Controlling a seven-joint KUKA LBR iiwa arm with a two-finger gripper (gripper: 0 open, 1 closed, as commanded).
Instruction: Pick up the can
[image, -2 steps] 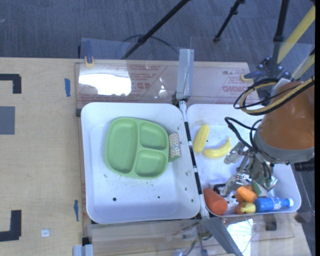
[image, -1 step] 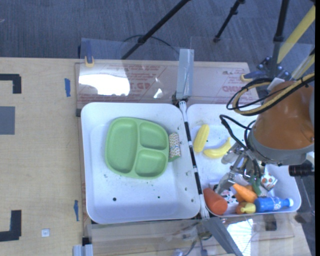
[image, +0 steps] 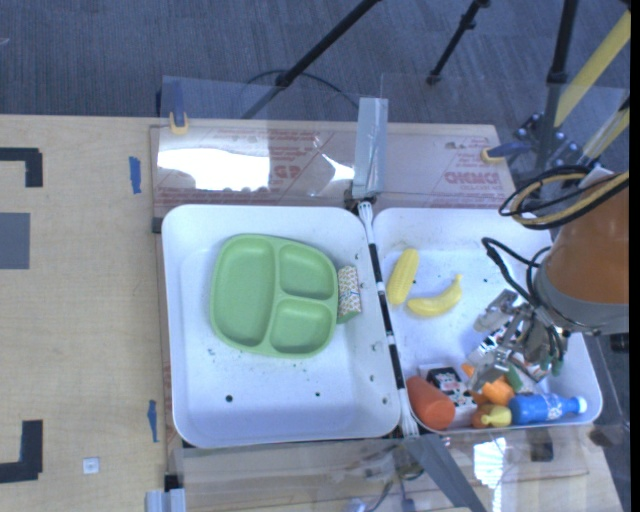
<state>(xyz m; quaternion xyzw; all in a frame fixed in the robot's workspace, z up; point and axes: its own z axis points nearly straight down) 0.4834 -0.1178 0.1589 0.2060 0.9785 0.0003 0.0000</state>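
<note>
From the camera above, my claw (image: 508, 345) hangs low over the right bin (image: 470, 225), in its near right part, with my grey wrist and the orange band rising off toward the right edge of the picture; the metal fingers are a tangle of glints against the clutter under them, and whether they stand wide or narrow I cannot tell. The can (image: 446, 381) — a small dark one with a printed label, as far as I can make out — lies on its side by the near wall of that bin, just left of my claw, with a rounded orange-red piece (image: 432, 405) touching or nearly touching it on the near side. To its right a heap of small orange and green bits crowds in, and a blue bottle (image: 545, 408) lies flat along the near rim, cap pointing right. That corner is tight: the near wall, the divider between the bins and the heap all press close around the can. Open floor lies farther back, where two yellow bananas (image: 404, 275) (image: 437, 298) rest near the divider with bare white around them. In the left bin (image: 190, 330) a green divided plate (image: 272, 295) sits in the far half, a small patterned block (image: 348, 291) touching its right edge — the near half is bare white. Both bins sit on the wooden counter (image: 70, 330).
</note>
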